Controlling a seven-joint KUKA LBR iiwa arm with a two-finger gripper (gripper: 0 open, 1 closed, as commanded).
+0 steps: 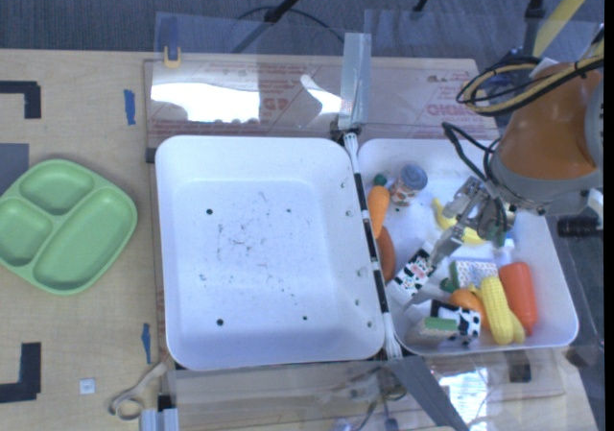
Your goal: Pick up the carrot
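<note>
The carrot (378,207) is orange with a small green top and lies along the left wall of the right bin (561,271), pointing toward the front. My gripper (442,252) hangs over the middle of that bin, slanted down to the left, a short way right of the carrot and apart from it. Its tips are just above a black-and-white cow-patterned toy (414,273). I see nothing of the carrot at the gripper.
The right bin also holds a yellow corn cob (499,309), an orange-red vegetable (520,290), a small jar (412,179), a yellow piece (443,213) and a second cow-patterned toy (467,322). The left bin (259,247) is beside it. A green divided plate (62,225) lies far left.
</note>
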